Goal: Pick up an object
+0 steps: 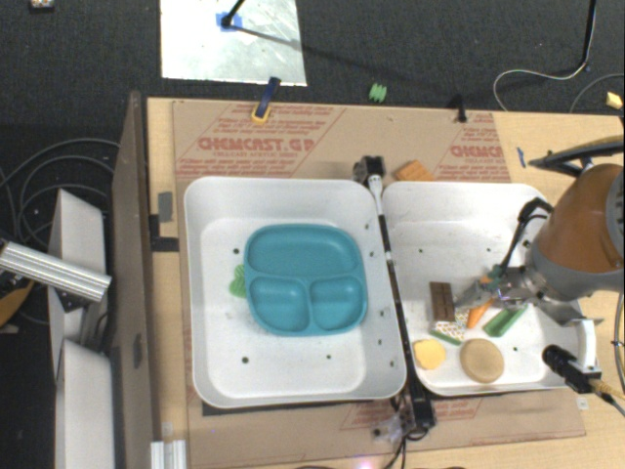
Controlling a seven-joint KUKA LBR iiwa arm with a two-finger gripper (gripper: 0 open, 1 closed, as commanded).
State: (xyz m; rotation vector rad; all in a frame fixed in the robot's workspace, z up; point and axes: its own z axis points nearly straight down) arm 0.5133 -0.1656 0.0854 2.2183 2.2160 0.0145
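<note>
We are low over the orange stick in the right bin, and we cannot tell how our gripper is set, so next we must pinch and lift.

My bench is topped with brown protective sheeting printed in red lettering. Beyond its far edge lies dark carpet, on which rests a reflective metal sheet. Black cables coil on the floor off the bench's left edge, beside a white frame and an aluminium rail.
</note>
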